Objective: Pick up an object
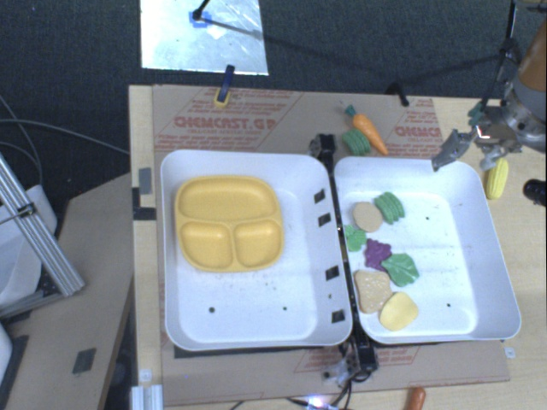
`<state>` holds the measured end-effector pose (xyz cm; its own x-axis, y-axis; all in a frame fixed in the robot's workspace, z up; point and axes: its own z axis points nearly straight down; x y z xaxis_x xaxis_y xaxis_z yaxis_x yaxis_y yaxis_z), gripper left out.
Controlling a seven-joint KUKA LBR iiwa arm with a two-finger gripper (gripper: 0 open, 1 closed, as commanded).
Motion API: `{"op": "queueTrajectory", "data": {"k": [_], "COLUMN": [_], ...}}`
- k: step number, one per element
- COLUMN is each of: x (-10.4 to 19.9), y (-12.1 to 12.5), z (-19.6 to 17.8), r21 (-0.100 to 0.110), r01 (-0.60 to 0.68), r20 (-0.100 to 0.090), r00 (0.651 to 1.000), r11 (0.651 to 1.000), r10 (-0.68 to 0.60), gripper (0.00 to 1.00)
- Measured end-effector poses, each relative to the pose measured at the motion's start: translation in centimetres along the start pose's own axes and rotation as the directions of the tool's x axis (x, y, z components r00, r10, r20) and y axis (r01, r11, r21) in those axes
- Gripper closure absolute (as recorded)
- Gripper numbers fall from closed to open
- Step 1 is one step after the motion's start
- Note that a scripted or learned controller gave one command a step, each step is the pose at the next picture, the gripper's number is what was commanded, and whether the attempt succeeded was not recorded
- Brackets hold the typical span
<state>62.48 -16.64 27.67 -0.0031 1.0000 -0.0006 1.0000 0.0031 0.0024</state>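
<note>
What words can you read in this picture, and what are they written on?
"CHEMCAST GP", in red print on the brown cardboard sheet under the bins, top left.
The same red print at the sheet's top right reads partly, likely "CHEMCAST".
More red print on the sheet's front edge is too small to read.
No words show on the yellow tray or the toy foods.

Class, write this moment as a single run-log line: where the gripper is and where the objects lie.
gripper: above right bin's far right corner, nothing seen held | toy foods: right bin | yellow tray: left bin | pick: not yet done
</note>
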Motion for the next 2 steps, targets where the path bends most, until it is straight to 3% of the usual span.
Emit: {"op": "queueTrajectory", "data": {"k": [1, 2], "x": [-1.3, 5.9], "y": [-5.5, -7.3], "z": [19.9, 19.2], "r21": [0.009, 0.004], "r01": [-0.005, 0.005], "r20": [-0.002, -0.004], "r00": [1.000, 1.000], "r11": [1.000, 1.000], "r10": [0.005, -0.005], "gripper": [0.00, 0.00]}}
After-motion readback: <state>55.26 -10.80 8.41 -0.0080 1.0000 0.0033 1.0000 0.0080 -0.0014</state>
